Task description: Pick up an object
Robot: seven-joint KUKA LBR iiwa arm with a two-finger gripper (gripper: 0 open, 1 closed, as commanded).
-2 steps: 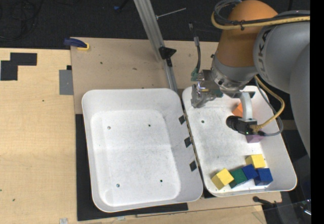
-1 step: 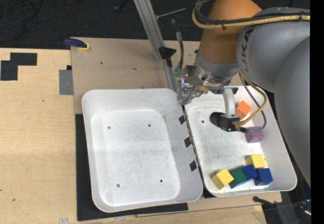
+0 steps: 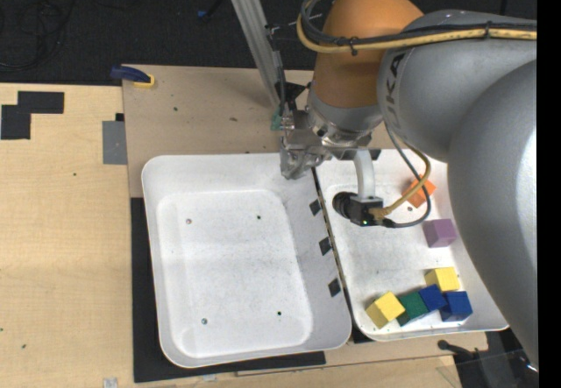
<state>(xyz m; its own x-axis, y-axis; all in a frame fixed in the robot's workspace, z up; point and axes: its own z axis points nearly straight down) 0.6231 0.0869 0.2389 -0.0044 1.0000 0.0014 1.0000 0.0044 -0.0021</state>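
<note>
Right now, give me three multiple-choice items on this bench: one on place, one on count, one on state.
1. Where do the blocks lie?
A. Left bin
B. Right bin
C. On the bare bench

2. How many yellow blocks are there?
A. One
B. Two
C. Four

3. How do the green block and the front yellow block stand to each other?
A. Touching
B. Stacked
C. In separate bins

Key: 1 B, the blocks sit in the right bin. 2 B, one yellow block in front, another behind. 3 A, the green block rests against the front yellow one.
</note>
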